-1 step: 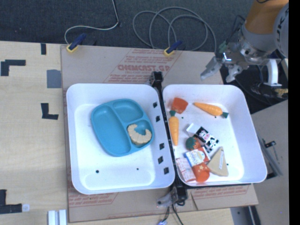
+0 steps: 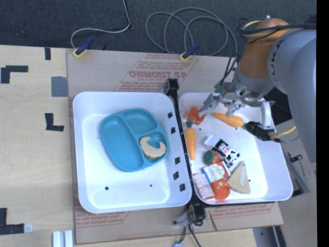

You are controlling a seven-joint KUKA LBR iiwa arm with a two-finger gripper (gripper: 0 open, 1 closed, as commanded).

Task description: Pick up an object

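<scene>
A small orange carrot-shaped toy (image 2: 229, 120) lies in the upper part of the right-hand white bin (image 2: 277, 161), its long axis running left to right with a slight downward tilt toward the right. The gripper (image 2: 224, 103) hangs directly over it, just above its left end, fingers spread apart with nothing between them. A straight drop would likely straddle the toy across its narrow width. Another, longer carrot (image 2: 190, 143) lies upright along the bin's left wall, and a red piece (image 2: 194, 115) sits near the gripper's left finger. Lower down are a cow-patterned block (image 2: 226, 151) and a cheese wedge (image 2: 240, 178). The left bin (image 2: 87, 179) holds a blue divided plate (image 2: 126, 138) on the counter (image 2: 31, 153).
</scene>
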